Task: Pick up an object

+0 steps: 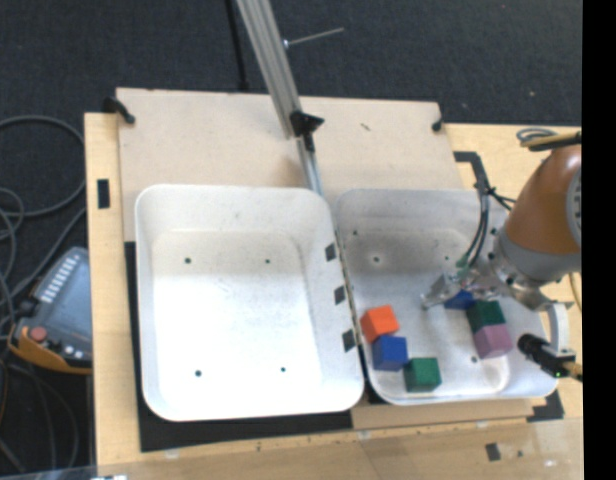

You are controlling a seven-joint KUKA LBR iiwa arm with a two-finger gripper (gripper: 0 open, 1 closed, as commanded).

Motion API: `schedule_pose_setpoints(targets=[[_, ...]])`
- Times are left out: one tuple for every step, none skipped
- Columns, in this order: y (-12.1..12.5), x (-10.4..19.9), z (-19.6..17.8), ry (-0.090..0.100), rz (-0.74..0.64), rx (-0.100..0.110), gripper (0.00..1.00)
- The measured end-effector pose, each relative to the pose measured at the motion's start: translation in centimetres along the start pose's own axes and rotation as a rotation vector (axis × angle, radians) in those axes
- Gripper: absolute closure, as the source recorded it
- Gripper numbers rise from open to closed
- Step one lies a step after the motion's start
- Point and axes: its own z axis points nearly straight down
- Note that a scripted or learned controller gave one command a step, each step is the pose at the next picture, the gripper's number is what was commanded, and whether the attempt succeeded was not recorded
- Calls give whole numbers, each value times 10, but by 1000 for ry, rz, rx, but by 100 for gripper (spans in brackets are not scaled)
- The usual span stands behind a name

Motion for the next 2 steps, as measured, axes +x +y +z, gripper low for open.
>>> schedule_pose_setpoints(targets=[[30,26,0,1,-7,-3,0],[30,23,-11,0,0,-5,100]])
